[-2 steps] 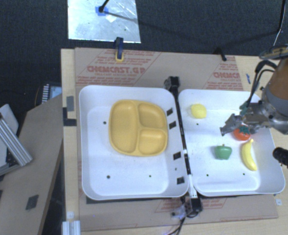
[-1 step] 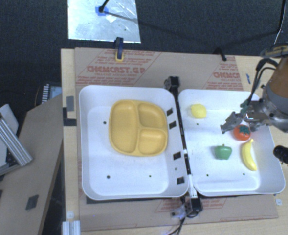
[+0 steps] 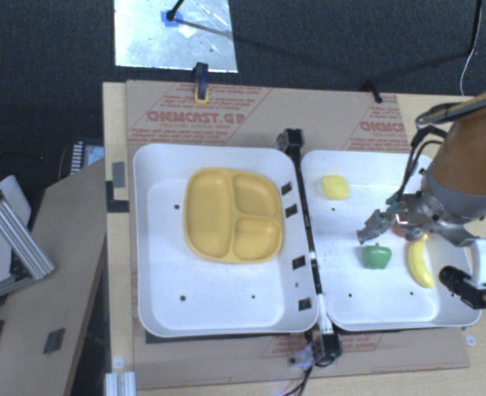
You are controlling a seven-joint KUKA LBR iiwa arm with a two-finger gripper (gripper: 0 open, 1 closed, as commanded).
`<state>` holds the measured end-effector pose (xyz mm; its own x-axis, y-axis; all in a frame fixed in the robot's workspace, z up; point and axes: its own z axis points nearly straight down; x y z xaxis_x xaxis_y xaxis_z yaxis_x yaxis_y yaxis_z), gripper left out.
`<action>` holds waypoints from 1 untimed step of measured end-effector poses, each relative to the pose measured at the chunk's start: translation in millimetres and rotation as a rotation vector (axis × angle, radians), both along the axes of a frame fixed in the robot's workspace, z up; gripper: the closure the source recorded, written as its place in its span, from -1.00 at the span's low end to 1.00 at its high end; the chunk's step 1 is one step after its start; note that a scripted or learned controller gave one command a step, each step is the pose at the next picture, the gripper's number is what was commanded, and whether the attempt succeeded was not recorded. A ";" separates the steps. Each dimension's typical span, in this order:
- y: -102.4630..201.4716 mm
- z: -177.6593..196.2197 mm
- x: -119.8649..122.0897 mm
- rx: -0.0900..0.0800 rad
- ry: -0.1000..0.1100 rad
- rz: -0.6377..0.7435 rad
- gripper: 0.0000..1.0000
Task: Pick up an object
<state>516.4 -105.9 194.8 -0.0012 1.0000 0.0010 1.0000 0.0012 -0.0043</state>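
Observation:
In the right bin [image 3: 342, 304] lie a green pepper [image 3: 376, 256], a yellow banana [image 3: 420, 262] and a small yellow lemon [image 3: 335, 187]. My gripper [image 3: 376, 226] hangs low over this bin, just above and slightly left of the green pepper, with the banana to its right. Something small and red [image 3: 401, 223] peeks out beside the gripper, mostly hidden by it. The grey arm with its orange band [image 3: 472, 151] covers the bin's right side. I see nothing held in the gripper.
A yellow divided plate [image 3: 233, 214] sits in the middle of the left bin [image 3: 156, 304]. A black divider [image 3: 302, 221] runs between the bins. A black part of the arm [image 3: 465, 287] hangs over the right bin's front right corner.

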 end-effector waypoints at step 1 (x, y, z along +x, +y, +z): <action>-1.4 -55.0 -10.4 0.000 0.000 -0.001 -1.00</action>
<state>505.9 -107.3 139.8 0.0001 1.0000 0.0011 1.0000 -0.0001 -0.0039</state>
